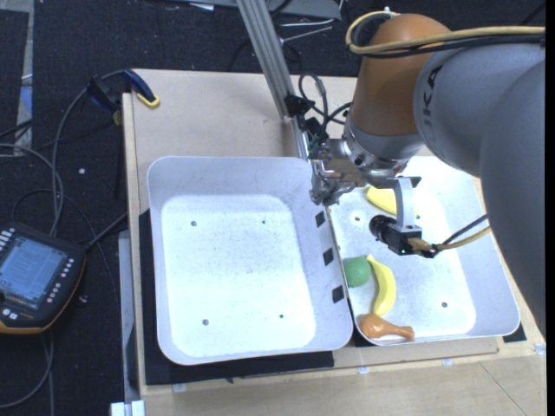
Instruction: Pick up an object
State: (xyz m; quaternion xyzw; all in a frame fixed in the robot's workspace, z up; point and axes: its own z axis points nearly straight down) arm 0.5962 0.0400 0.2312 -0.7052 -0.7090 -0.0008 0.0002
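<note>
A: Objects for picking, camera view: yellow banana [384, 289], green ball [355, 272] touching its left side, orange drumstick-shaped piece [385, 327] at the near rim, second yellow piece [382, 200] farther back. All in the right bin [486, 297].

B: Edges?

A: Ball, banana and orange piece crowd the near-left corner of the right bin, hard by the wall it shares with the left bin [234, 258]. Orange piece lies just beside the near wall. Right half of that bin floor is bare, open room there. Left bin floor bare too, white and speckled.

B: Pincer?

A: Pincer [329, 183] sits low over the far-left part of the right bin, close to the shared wall, under the orange wrist band. Whether it's spread or pressed together, I cannot tell; wrist and cabling mask it. Nothing seen held in it.

B: Objects relative to it?

A: Second yellow piece just right of it, partly behind a black fitting [392, 230]. Ball and banana nearer the camera, apart from it. Orange piece farthest.

B: Surroundings?

A: Desk [217, 115] bare behind the bins; pendant [30, 276] on the floor, left.
</note>
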